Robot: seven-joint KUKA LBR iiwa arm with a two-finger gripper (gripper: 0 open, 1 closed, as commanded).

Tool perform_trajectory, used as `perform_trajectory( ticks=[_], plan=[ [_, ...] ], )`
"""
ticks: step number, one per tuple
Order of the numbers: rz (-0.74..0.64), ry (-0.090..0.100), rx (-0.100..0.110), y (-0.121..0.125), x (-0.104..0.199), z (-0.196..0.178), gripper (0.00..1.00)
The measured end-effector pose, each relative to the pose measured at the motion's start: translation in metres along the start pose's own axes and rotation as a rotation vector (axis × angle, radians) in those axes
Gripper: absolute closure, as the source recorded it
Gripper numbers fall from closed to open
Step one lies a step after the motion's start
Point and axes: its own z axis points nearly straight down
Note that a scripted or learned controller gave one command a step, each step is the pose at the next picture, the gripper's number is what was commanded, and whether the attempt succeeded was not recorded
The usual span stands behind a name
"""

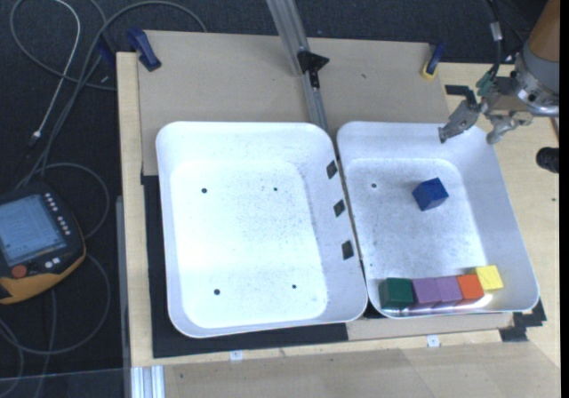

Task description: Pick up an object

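Blocks (441,287) line right bin's (507,201) near edge; blue cube (430,194) sits mid-bin.

Teach pendant (34,236) on dark floor left of bench, cables (53,41) looping above; blue clamp (142,48) (bench's far-left corner).

lone cube (430,194) mid right bin (507,210), four cubes (442,288) along its front edge
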Motion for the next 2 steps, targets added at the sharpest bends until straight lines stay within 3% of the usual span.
perform_trajectory(
  ticks=[1,2],
  plan=[
    [0.002,0.007,0.021,-0.02,-0.005,0.126,0.0],
    [0.001,0.005,0.011,-0.017,-0.005,0.109,1.0]
  ],
)
